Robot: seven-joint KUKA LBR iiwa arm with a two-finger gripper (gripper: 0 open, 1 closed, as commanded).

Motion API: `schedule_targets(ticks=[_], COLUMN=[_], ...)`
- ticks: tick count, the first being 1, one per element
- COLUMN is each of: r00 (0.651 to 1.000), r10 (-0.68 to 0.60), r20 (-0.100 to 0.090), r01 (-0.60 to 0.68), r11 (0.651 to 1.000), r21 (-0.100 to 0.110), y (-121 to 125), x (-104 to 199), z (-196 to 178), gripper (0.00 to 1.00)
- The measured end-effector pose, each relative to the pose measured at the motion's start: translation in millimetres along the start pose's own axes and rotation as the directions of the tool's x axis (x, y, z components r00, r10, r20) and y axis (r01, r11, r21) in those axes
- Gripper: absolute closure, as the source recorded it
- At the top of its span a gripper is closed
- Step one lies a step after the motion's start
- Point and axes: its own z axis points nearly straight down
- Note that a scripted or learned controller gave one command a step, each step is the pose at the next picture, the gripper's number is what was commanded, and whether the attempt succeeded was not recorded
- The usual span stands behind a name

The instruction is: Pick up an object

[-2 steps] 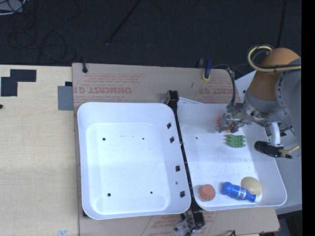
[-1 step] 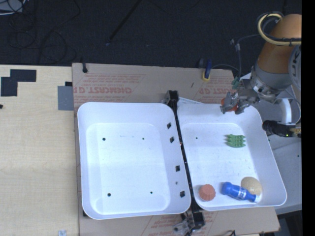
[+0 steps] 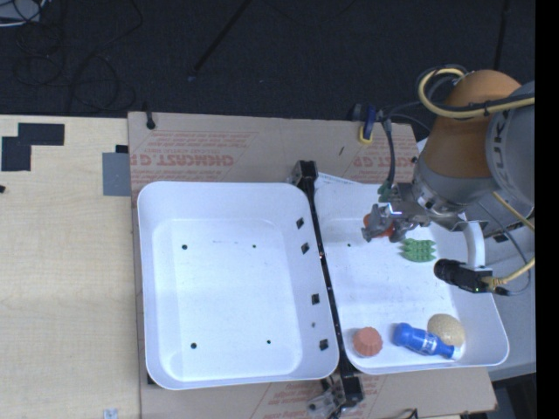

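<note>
Bin (image 3: 489, 356) on the right holds an orange ball (image 3: 368, 341), blue bottle (image 3: 423, 340), tan ball (image 3: 446, 329), green toy (image 3: 418, 250); gripper (image 3: 382, 224) hovers beside the toy, grip unclear.

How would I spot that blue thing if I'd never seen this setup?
Look in the right-hand white bin, along its near edge. The blue bottle lies on its side between a round orange-red object and a tan ball; only it is blue and elongated.
</note>
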Motion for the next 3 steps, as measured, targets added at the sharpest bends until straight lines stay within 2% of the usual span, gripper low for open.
schedule_targets(ticks=[1, 2, 3], r00=[1.000, 1.000, 1.000], r10=[0.008, 0.000, -0.007], r20=[0.004, 0.001, 0.001], r01=[-0.008, 0.000, 0.007], r11=[1.000, 1.000, 1.000], r21=[-0.010, 0.001, -0.010], y=[-57.8, -83.3, -113.7], x=[-1.8, 67.5, 162.1], z=[-68.4, -24.6, -96.5], gripper=[1.00, 1.00, 1.00])
